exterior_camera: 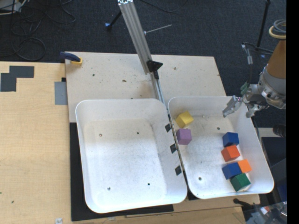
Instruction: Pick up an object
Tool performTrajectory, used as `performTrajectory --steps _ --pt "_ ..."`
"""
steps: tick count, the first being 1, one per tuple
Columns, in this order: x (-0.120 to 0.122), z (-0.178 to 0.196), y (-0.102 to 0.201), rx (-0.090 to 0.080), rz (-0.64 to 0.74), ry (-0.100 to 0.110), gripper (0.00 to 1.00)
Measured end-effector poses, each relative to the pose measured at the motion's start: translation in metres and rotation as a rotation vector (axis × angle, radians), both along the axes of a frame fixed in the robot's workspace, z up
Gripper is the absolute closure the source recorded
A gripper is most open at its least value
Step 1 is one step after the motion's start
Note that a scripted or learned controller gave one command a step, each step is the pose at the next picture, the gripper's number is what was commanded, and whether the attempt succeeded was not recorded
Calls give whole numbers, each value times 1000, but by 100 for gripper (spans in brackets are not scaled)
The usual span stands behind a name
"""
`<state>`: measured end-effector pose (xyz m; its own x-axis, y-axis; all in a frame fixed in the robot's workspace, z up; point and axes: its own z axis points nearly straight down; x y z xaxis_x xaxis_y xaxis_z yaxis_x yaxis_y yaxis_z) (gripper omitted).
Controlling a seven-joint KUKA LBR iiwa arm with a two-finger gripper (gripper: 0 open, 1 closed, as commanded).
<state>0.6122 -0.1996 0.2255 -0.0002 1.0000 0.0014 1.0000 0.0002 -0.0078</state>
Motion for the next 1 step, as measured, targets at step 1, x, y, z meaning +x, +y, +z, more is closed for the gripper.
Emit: performTrajectory --steps 1 --pt "-4 -44 3 1 0 0 0"
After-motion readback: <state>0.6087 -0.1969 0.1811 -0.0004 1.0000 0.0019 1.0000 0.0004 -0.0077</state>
